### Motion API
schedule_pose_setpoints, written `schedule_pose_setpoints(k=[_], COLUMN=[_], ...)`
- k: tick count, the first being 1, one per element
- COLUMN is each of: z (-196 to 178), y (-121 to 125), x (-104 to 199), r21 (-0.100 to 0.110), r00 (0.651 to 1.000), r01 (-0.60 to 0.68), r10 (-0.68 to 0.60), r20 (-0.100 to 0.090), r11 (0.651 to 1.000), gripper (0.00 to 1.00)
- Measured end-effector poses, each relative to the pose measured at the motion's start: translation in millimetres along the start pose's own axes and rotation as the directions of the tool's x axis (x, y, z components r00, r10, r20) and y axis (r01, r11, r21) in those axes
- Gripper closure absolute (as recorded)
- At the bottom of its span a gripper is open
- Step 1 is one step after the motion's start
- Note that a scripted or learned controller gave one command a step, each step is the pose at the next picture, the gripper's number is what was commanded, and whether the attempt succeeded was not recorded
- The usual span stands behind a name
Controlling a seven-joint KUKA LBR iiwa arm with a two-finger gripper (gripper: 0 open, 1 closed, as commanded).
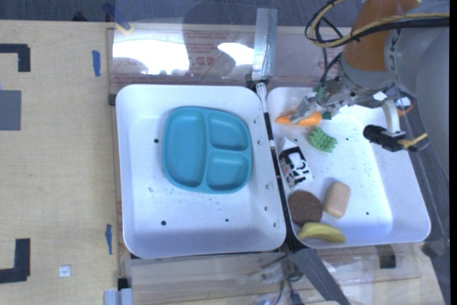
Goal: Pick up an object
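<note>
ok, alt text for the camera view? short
The arm's claw sits low over an orange carrot at the back of the right bin, which also holds a green toy, a brown disc, a tan block and a banana. The left bin holds a blue divided plate.

The arm point(421, 46) is cut off at the right edge; the black-and-white item's point(295, 166) markings are unreadable.

One camera hangs fixed above the bench point(50, 153), looking down at a slant. It sits far enough back to take in both white bins, the left bin point(136, 225) and the right bin point(410, 214).
</note>
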State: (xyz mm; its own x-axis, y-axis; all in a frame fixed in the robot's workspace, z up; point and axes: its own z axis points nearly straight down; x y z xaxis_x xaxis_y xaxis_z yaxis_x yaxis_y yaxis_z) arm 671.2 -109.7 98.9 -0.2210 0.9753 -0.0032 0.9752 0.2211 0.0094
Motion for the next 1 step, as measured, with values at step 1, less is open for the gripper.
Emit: schedule_pose_setpoints(k=[1], z=[-15.4], y=[3.0], x=[-1.4], r21=[-0.009], r00=[1.000], r01=[0.001], r10=[-0.001], r20=[0.005], r11=[1.000], gripper=[1.00])
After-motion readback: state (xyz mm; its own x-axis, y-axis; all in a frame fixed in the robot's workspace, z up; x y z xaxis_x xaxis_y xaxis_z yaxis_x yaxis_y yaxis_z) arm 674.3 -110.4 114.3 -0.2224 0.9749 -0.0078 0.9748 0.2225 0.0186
